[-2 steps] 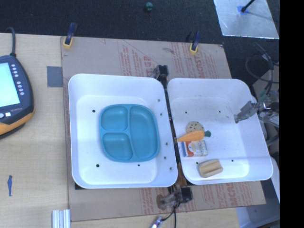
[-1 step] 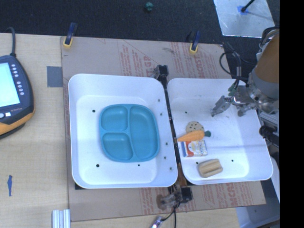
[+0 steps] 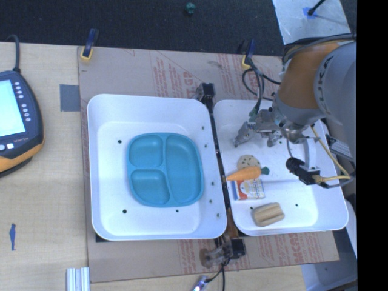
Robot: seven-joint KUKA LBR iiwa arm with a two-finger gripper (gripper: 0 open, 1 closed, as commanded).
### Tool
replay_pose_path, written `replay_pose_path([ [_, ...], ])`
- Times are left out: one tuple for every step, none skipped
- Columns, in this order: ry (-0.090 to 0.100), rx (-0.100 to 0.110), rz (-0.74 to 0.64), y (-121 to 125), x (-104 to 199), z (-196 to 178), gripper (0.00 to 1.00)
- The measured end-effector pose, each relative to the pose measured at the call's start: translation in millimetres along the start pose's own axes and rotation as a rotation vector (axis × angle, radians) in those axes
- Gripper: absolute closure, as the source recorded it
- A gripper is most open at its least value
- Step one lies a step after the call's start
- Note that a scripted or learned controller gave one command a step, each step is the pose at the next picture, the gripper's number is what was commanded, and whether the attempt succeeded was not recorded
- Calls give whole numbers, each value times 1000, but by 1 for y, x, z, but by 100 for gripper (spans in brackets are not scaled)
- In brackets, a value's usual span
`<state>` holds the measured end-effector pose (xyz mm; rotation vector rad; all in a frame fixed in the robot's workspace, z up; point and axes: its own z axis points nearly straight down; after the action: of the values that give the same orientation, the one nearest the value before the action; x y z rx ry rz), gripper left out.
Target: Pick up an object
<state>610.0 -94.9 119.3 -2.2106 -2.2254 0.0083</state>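
The right white bin (image 3: 306, 214) holds an orange carrot (image 3: 244, 173) lying across a round speckled cookie (image 3: 247, 161). Just below them are a small printed packet (image 3: 250, 190) and a tan bread-like block (image 3: 267, 214). My gripper (image 3: 257, 139) hangs over the upper part of this bin, a little above the cookie and apart from it. Its metal fingers (image 3: 242, 137) stand spread open with nothing between them. The grey arm with its orange band (image 3: 303, 80) covers the bin's upper right corner.
The left white bin (image 3: 109, 162) holds a blue divided plate (image 3: 165, 168). A black cable fitting (image 3: 303, 171) hangs off the arm over the right bin. A control pendant (image 3: 15, 120) lies at the bench's left edge. Clamps (image 3: 88, 46) hold the cardboard.
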Motion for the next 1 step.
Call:
replay_pose_path([
  [0, -2, 1, -70, -9, 29, 0],
])
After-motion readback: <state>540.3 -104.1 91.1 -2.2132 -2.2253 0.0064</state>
